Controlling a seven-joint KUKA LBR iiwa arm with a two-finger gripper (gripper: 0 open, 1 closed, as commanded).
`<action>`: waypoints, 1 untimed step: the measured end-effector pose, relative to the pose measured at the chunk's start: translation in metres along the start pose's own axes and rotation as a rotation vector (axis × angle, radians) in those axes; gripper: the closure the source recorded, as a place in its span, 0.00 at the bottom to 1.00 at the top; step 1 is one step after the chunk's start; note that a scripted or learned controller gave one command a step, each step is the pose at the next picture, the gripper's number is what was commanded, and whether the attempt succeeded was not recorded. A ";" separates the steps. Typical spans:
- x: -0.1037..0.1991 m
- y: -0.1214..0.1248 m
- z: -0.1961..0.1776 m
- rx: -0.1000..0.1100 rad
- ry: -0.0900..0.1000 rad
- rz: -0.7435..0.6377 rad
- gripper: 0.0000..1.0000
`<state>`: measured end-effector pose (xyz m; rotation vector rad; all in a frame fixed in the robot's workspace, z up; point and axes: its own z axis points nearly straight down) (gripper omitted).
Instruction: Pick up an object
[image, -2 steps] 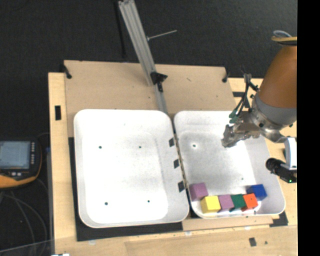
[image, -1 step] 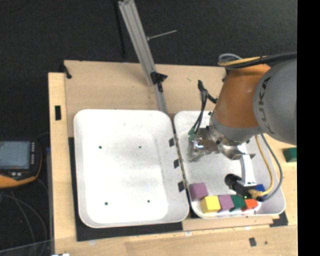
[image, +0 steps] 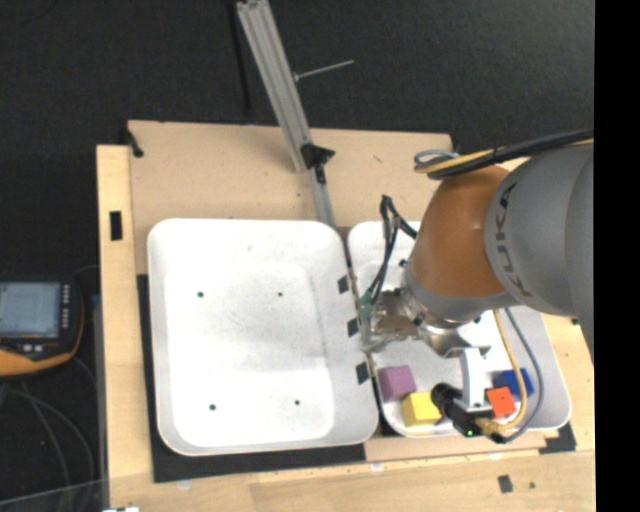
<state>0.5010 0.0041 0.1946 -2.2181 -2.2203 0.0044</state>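
My arm (image: 470, 240) hangs over the right bin (image: 365, 240) and hides most of it. The gripper (image: 382, 328) points down at the bin's left side, just above a purple block (image: 397, 380). A yellow block (image: 421, 408) lies in front of the purple one, near the bin's front rim. An orange piece (image: 500, 402) and a blue piece (image: 511, 381) lie together at the front right of the same bin. Nothing shows between the fingers.
The left bin (image: 245, 330) stands beside the right one, their rims touching. A slanted metal rail (image: 285, 95) runs from the top of the view down to the bins' back edge. A handheld screen unit (image: 35, 320) lies off the bench at the left.
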 end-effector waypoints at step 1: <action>0.093 0.059 -0.002 -0.007 0.002 -0.008 1.00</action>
